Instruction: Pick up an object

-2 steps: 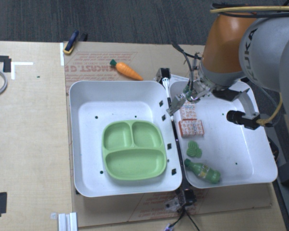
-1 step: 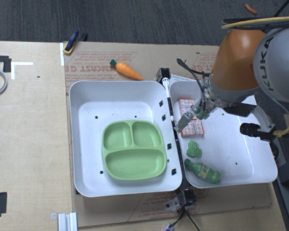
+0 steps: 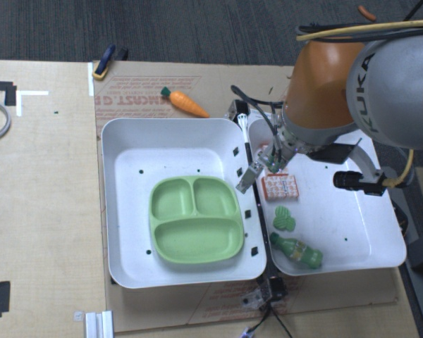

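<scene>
Camera view, from above at a slant.

- Table (image 3: 49, 210): bears two shallow white bins side by side.
- Left bin (image 3: 127, 146): holds a green divided plate (image 3: 196, 219), lying flat near the middle.
- Right bin (image 3: 366, 238): holds a small red-and-white box (image 3: 280, 187), a green leafy toy (image 3: 285, 220) just below it, and a green bottle (image 3: 297, 252) lying on its side near the front wall.
- Toy carrot (image 3: 185, 102): on the cardboard behind the left bin.
- Arm: reaches in from the right; claw (image 3: 257, 169) hangs over the seam between the bins, just left of the box. How far it is open I cannot tell; nothing is seen between its fingers.
- Handling, judged: the box looks light and stiff, though thin card could crush; its two long flat sides offer the best hold. The bottle seems apt to roll.
</scene>
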`<action>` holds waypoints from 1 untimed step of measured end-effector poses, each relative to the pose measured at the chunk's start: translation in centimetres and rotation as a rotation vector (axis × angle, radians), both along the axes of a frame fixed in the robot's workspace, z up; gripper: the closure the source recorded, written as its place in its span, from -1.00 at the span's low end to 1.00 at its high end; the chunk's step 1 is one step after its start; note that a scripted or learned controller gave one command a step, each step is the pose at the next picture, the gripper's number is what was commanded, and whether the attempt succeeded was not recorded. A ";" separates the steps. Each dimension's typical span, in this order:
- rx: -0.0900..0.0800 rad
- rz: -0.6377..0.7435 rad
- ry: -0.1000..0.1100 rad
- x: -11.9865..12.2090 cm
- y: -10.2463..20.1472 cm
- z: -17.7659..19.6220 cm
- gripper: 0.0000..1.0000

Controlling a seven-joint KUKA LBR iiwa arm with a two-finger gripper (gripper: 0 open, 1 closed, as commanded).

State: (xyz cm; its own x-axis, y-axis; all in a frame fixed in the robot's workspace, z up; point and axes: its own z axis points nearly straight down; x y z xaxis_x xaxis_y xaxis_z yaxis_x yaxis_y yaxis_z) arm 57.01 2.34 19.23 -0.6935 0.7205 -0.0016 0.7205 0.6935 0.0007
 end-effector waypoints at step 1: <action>0.000 0.217 0.000 -4.4 0.4 0.0 -1.00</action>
State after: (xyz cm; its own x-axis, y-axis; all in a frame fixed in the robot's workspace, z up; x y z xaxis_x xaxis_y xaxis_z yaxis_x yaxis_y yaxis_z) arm 52.58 2.69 19.25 -0.8324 0.5542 -0.0013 0.5542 0.8324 0.0008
